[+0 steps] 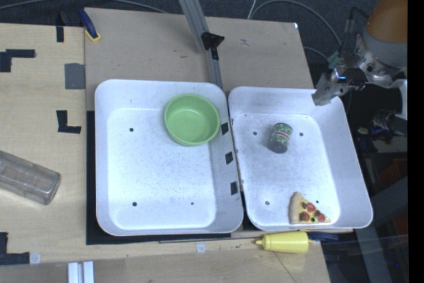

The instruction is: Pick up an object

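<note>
Camera view: hand (323, 95) poised over right bin (351, 142) upper right rim, finger state not discernible, nothing seen in its hold. Pick not yet begun. Candidates in right bin: small can (280, 137) mid-bin, pizza slice toy (305, 209) near front. Green bowl (192, 119) in left bin (119, 162). Yellow bottle (286, 242) on surface (146, 43). No obstruction apparent.

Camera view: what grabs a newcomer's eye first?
The green bowl at the far right of the left bin stands out first. In the right bin, a small can sits mid-bin and a toy pizza slice lies near its front edge. The gripper hangs over that bin's far right corner.
</note>
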Action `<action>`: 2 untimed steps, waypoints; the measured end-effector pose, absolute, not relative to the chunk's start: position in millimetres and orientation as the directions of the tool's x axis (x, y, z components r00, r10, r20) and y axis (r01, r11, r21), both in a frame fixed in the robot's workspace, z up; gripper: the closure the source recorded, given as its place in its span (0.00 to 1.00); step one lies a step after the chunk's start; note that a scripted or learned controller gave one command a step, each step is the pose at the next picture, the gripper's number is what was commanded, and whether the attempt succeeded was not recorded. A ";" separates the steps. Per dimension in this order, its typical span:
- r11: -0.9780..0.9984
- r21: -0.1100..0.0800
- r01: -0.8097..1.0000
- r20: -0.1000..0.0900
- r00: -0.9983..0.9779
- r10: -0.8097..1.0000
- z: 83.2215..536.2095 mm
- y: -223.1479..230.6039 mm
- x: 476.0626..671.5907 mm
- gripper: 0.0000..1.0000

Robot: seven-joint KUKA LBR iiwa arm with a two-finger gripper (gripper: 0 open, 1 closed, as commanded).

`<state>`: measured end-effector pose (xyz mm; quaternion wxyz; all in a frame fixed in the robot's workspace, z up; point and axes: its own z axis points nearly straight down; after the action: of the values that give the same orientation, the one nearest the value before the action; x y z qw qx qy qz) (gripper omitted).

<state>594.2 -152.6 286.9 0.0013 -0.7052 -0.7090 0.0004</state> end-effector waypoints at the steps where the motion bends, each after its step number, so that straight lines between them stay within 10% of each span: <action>1: 0.006 -0.002 1.000 0.001 -0.006 1.000 284.1 -101.8 591.5 1.00; 2: 0.007 -0.002 1.000 0.002 -0.007 1.000 282.4 -43.2 581.6 1.00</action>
<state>581.6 -43.2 282.4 0.0015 -0.7045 -0.7097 0.0002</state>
